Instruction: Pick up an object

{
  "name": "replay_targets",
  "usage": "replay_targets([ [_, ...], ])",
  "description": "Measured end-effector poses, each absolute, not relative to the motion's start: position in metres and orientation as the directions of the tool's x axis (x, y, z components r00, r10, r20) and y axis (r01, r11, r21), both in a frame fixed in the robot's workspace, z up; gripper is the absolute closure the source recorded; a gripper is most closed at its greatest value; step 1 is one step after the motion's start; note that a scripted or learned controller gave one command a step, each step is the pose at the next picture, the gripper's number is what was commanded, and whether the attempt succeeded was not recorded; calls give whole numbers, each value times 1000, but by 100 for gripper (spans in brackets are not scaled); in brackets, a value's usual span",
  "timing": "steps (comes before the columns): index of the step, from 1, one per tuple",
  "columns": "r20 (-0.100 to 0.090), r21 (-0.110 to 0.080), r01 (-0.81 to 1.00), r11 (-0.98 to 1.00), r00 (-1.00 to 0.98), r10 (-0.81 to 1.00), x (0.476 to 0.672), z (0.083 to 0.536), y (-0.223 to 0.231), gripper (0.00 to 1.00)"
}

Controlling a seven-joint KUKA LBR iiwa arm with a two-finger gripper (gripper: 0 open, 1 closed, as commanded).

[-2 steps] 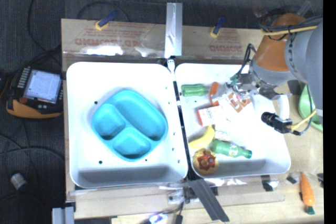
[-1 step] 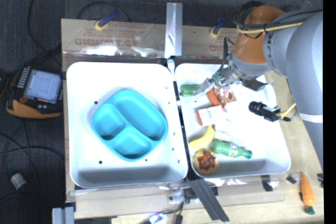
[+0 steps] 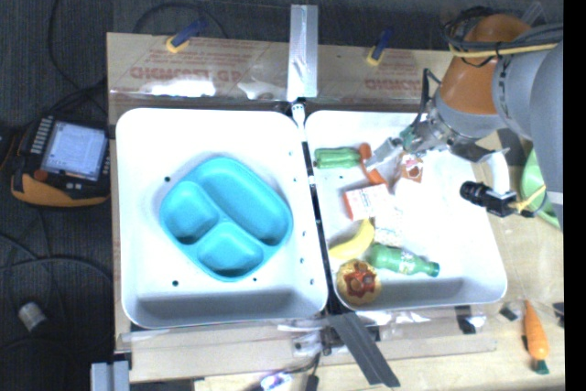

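Green bottle [image 3: 404,262] beside banana [image 3: 353,240]

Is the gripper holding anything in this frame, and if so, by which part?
Cannot be told. The gripper is low over the right bin beside the orange carton.

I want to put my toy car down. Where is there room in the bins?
Room: right white bin, bare floor right of the green glass bottle. Also the left white bin, its edges around the blue plastic divided tray. Crowded: the right bin's left side, by the yellow banana.
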State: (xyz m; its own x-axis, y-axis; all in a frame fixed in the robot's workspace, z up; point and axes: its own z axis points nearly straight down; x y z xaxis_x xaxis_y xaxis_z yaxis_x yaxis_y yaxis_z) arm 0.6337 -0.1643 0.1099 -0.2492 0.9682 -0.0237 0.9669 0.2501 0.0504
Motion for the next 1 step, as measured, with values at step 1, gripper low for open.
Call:
replay_targets([
  [1,-38,65,966,249,-247,968,638,126,-168,100],
])
